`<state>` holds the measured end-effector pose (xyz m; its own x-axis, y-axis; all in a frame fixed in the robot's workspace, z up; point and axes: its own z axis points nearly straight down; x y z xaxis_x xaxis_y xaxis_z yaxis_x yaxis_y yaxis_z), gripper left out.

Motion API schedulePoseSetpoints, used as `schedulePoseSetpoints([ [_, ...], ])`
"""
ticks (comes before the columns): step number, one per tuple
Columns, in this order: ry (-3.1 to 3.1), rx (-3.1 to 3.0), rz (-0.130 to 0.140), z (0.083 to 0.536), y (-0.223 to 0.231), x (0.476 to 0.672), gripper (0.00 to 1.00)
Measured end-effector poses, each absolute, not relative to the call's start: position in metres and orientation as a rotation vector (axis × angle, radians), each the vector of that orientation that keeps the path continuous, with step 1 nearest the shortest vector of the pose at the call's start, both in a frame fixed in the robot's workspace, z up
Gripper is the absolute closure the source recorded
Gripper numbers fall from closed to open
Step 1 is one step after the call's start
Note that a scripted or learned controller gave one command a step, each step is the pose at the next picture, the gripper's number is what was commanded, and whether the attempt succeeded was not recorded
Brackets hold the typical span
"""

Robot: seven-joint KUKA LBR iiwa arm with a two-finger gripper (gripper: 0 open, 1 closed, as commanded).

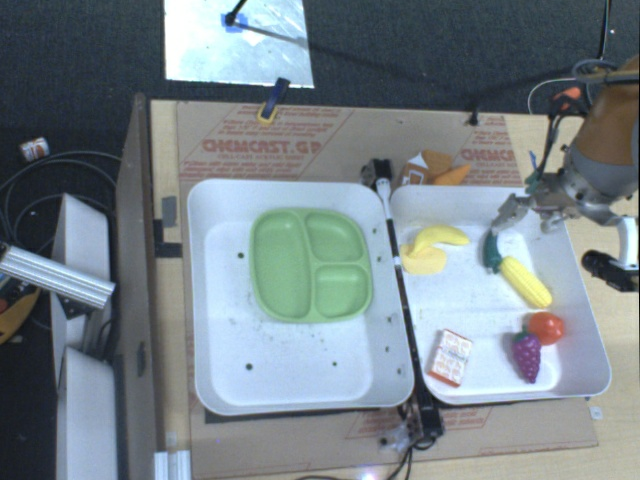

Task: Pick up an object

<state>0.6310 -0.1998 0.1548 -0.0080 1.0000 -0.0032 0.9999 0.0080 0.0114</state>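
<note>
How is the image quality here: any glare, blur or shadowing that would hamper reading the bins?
Camera view: even lighting, slightly soft overall; strong glare on the shiny sheet beyond the bench; the gripper looks blurred; bin contents like the corn stay readable, shadows faint.

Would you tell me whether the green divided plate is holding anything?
Empty: the green divided plate lies flat in the left bin, its compartments bare.
</note>
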Motion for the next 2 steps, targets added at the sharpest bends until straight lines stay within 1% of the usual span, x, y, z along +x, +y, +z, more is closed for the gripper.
schedulePoseSetpoints([
  [1, 2.224, 2.223, -0.002, 0.107, -0.204, 0.597, 0.00],
  [2, 2.222, 2.214, 0.004, 0.121, -0.204, 0.600, 1.00],
])
